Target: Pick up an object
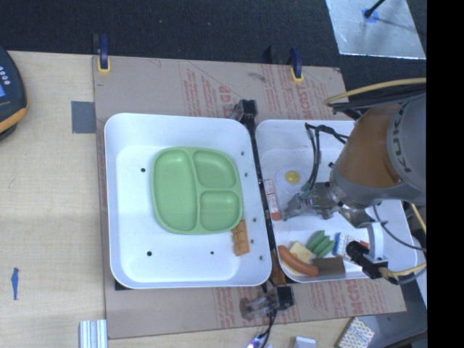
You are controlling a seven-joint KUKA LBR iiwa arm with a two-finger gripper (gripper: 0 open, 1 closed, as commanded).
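Nearest the lens, the arm is seen reaching in from the right, over the right bin.

At the far left edge of the counter, a yellow-and-black device is partly cut off, and a grey tape patch is stuck just beside the left bin. In that bin a green plate with three compartments is laid flat, and a brown wafer is found near its lower right corner, against the bin wall.

In the right bin, a red-and-white packet is lain along the left wall, and a small yellow piece is set near it. Toy food is gathered at the near end: a sausage and green pods among other pieces.

The tool is held low between the yellow piece and the toy food. Whether it is spread or pressed together cannot be told, and nothing is seen gripped in it.

The pick is judged not yet done: every object is seen resting on a bin floor. A grasp and a lift are left.
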